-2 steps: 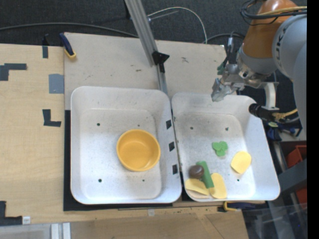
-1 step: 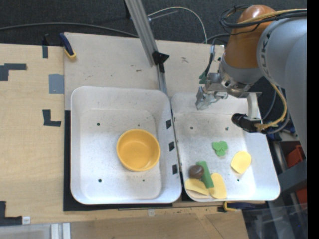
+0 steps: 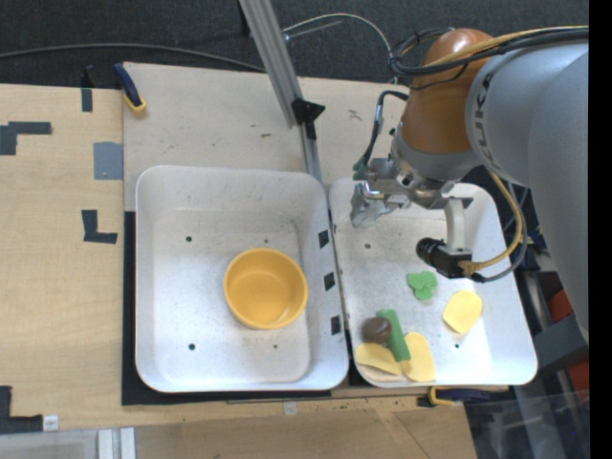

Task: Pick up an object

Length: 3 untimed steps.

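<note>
My gripper [image 3: 365,208] hangs over the far left part of the right bin [image 3: 497,352], its short metal fingers pointing down with nothing visible between them. Toward the bin's near side lie a small green leaf-shaped piece [image 3: 421,283], a yellow piece [image 3: 463,311], a brown lump [image 3: 376,330] against a green stick [image 3: 392,333], and pale yellow pieces [image 3: 406,358] at the front edge. A yellow bowl [image 3: 265,287] sits upright in the left bin [image 3: 163,256].
A slanted metal pole [image 3: 277,55] rises behind the left bin, ending near the divider between the bins. Cables loop around the arm's wrist at the right. A blue and yellow clamp [image 3: 129,87] rests at the bench's far left.
</note>
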Each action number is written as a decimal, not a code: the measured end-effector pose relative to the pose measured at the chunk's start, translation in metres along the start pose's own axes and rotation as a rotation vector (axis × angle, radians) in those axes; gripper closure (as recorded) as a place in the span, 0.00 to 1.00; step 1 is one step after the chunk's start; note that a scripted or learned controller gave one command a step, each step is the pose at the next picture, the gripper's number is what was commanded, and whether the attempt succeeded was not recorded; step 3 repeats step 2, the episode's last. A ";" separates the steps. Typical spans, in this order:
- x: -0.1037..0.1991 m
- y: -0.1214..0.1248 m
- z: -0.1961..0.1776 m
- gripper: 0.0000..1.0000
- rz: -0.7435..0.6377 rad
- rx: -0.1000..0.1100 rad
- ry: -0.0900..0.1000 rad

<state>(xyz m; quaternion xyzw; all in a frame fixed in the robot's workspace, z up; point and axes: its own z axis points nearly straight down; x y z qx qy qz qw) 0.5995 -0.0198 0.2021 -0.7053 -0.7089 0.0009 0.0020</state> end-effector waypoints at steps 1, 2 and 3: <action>0.052 -0.016 0.003 1.00 -0.001 0.000 0.000; 0.094 -0.036 -0.016 1.00 -0.001 -0.002 0.000; 0.094 -0.036 -0.016 1.00 -0.001 -0.002 0.000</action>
